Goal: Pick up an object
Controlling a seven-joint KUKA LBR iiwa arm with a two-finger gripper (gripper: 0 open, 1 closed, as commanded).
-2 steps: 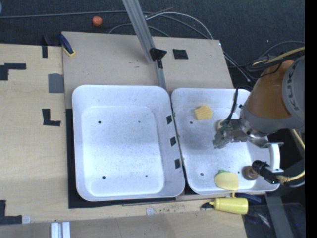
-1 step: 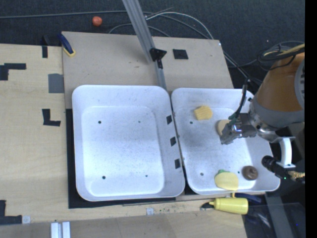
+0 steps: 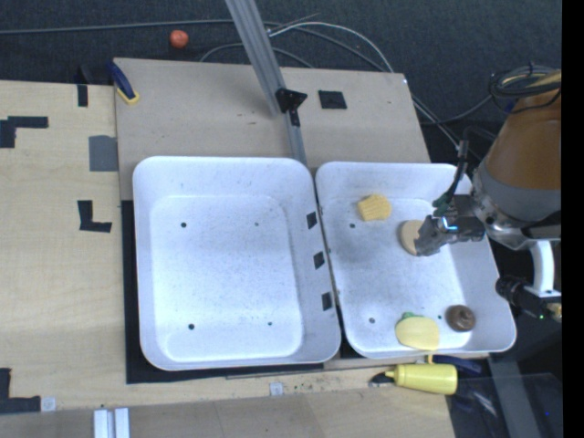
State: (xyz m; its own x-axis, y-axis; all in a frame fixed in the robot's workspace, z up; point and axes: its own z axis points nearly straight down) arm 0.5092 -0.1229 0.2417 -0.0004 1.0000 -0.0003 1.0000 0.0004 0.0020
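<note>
My gripper [image 3: 427, 243] reaches in from the right over the right bin [image 3: 365, 272], low near its right middle. A tan round object [image 3: 409, 234] lies right against the gripper's left side, partly covered by it. A yellow ridged piece [image 3: 373, 208] sits up and to the left of that. Near the bin's front edge lie a yellow lemon-like object with a green tip [image 3: 418, 332] and a small brown round object [image 3: 460, 317].
The left bin [image 3: 146, 245] stands beside the right one. A yellow-handled tool [image 3: 424, 377] lies on the bench just in front of the right bin. A grey pole [image 3: 265, 53] slants across the back. A small orange ball [image 3: 179, 37] rests far back.
</note>
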